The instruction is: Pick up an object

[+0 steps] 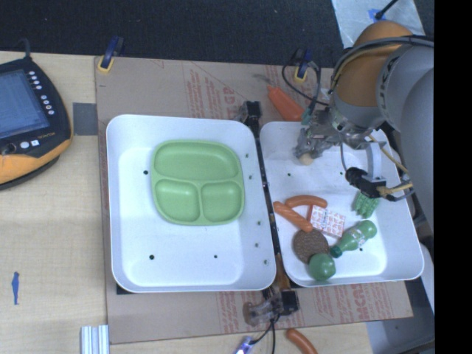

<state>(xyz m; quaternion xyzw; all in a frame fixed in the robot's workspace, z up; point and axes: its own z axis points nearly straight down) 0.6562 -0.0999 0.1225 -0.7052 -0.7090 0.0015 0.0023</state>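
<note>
My gripper [307, 150] hangs low over the far left corner of the right bin [398, 260], touching or just above its bare floor. Nothing shows in it. The objects lie nearer the front of that bin: two orange-red sausages [305, 200] [290, 214], a white packet with red print [327, 219], a brown round piece [309, 243], a green ball [321, 267], a green bottle [357, 236] and a small green block [365, 203]. All of them sit apart from the gripper, toward the front.
The left bin [133, 257] holds a green divided plate [198, 181]. An orange carrot-like piece [284, 103] lies on the cardboard behind the right bin. A teach pendant [26, 120] rests at the far left. Clamps [252, 113] [271, 307] sit between the bins.
</note>
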